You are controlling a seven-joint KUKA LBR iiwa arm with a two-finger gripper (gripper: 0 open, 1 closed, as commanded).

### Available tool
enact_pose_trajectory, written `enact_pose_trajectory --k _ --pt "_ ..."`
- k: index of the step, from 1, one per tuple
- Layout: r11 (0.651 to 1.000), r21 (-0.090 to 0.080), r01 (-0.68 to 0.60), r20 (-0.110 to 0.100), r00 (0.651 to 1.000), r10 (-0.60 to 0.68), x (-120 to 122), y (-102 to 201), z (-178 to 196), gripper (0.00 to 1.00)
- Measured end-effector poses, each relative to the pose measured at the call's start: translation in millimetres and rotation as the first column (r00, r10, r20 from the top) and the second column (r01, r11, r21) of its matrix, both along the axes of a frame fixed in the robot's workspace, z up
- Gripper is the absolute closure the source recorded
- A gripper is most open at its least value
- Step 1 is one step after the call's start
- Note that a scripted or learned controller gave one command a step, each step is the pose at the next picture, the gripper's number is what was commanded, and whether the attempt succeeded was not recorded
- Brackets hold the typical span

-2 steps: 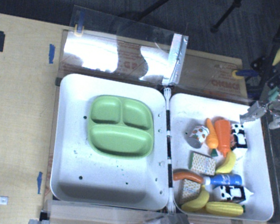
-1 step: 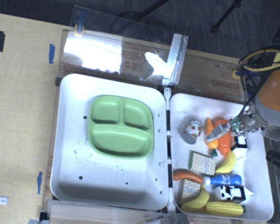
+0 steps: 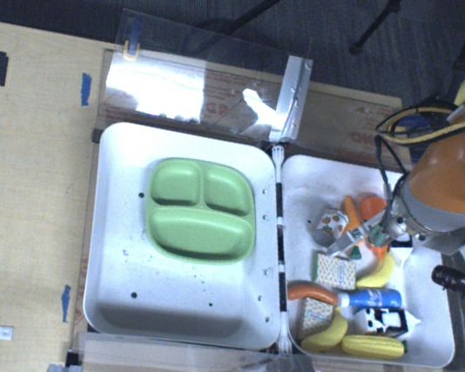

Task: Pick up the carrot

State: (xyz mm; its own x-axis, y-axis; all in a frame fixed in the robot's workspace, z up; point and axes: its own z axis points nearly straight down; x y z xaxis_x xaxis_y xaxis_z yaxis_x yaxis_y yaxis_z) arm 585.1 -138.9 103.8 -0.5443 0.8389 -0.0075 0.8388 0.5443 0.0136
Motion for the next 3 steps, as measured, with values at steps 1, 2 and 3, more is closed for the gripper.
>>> enact_pose_trajectory --k 1,2,3 --pt "0.999 -0.003 -0.039 -0.009 0.999 0.039 77 -47 68 0.00" --pt "0.998 -0.002 -0.068 -0.009 0.998 0.068 59 -38 -17 0.00" --pt "0.998 -0.007 -0.067 0.011 0.998 0.067 65 -39 3 1.00"
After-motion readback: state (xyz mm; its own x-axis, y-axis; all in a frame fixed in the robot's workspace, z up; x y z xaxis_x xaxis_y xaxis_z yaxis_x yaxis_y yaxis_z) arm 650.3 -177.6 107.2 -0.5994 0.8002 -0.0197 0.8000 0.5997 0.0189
